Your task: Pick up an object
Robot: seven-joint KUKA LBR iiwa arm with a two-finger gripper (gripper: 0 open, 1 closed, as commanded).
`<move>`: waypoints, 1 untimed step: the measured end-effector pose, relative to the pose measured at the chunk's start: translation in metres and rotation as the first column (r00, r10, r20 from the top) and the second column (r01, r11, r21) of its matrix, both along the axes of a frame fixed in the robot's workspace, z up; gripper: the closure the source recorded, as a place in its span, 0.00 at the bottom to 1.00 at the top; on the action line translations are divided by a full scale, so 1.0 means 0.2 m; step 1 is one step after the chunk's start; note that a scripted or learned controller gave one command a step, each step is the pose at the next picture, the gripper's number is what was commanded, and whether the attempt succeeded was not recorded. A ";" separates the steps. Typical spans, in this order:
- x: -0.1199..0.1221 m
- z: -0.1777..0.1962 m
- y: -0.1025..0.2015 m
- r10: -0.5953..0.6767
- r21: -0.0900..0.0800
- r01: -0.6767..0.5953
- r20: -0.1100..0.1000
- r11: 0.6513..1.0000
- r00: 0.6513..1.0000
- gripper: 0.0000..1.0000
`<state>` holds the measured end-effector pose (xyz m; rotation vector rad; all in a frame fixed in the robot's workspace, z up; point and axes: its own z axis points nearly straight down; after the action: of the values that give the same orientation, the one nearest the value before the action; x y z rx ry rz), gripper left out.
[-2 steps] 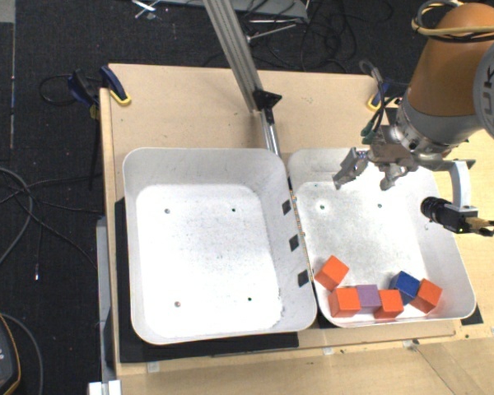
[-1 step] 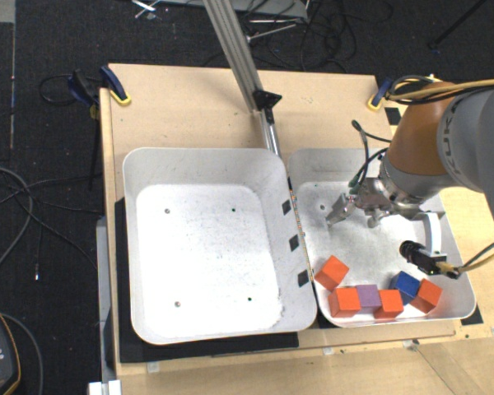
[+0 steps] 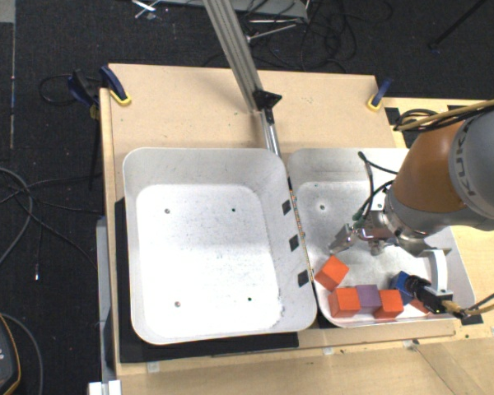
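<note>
Two shallow white bins sit side by side on the table [image 3: 329, 93], and all the action is on the right. Left bin [image 3: 148, 171] shows a bare speckled floor with a few dark dots. Right bin [image 3: 313, 167] carries the whole collection, bunched along its near edge: an orange cube [image 3: 333, 271] tilted on a corner closest to the divider, an orange block [image 3: 344, 302] just below it, a purple block [image 3: 368, 295] touching that one's right side, and another orange block [image 3: 390, 303] next along the row. Further right lies a blue piece [image 3: 405, 285] with something red-orange [image 3: 422, 305] beside it, too tangled with black parts to make out clearly. Over the middle of the right bin hangs the arm [image 3: 445, 179], orange band and grey casing reaching in from the right, with the tool [image 3: 356, 235] low above the bin floor, just up and right of the tilted orange cube. Whether its fingers are spread or pressed together, I cannot tell, and nothing shows between them
</note>
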<state>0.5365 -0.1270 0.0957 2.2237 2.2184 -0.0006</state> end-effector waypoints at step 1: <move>0.01 0.05 0.00 -0.001 0.000 0.001 0.003 1.000 1.000 1.00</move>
<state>0.5392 -0.1270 0.1064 2.2230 2.2159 0.0035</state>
